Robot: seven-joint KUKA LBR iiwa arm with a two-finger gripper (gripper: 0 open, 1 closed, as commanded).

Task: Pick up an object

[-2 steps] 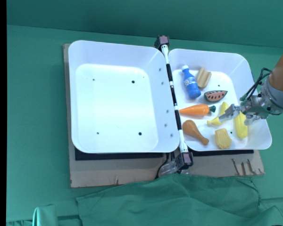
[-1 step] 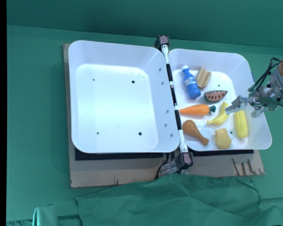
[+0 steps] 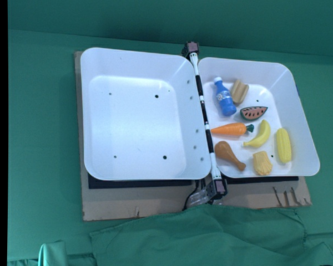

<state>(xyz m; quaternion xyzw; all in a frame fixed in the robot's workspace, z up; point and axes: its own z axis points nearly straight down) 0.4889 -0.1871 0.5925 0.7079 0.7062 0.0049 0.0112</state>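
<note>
Toy food lay waiting in the white plastic bin on the right of the frame (image 3: 299, 121): a blue plastic bottle (image 3: 224, 96) near the top beside a tan bread roll (image 3: 239, 91), a red watermelon slice (image 3: 253, 113), an orange carrot with a green top (image 3: 232, 129) against the divider, a curved yellow banana (image 3: 258, 136), a yellow corn cob (image 3: 283, 145), a brown drumstick (image 3: 228, 153) and a small yellow ridged piece (image 3: 262, 163) at the bottom. The larger white bin on the left (image 3: 94, 71) held nothing to grab. On the pincer's state I could not tell. By my reading, the pick had not begun; this was the choosing stage. The next move called for a descent over one item with room around it, and the corn cob stood apart enough to suit. Both bins sat on brown cardboard (image 3: 116, 204) over the green worktop (image 3: 39, 121).
</note>
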